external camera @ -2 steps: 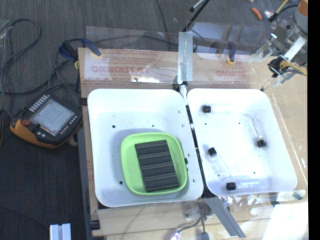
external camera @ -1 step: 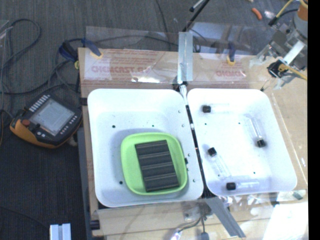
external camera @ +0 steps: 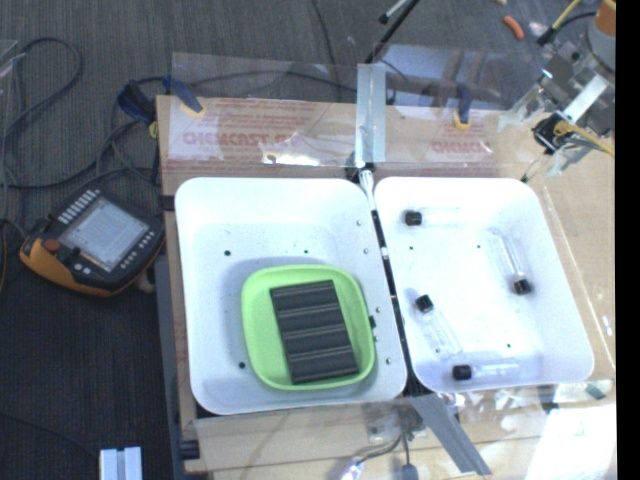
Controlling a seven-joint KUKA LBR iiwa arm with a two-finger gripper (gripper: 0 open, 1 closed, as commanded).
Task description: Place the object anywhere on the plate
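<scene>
While green plate (external camera: 257, 313) is smooth, dark rect. block (external camera: 315, 331) atop's ribbed.

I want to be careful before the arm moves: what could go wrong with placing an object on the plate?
The dark ribbed block already covers most of the green plate, so little free room is left. The clear tubes with black caps in the right bin look thin and round; one may slip from a grasp or roll off the plate.

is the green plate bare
No, a dark ridged block lies on the plate, covering much of its middle.
</scene>
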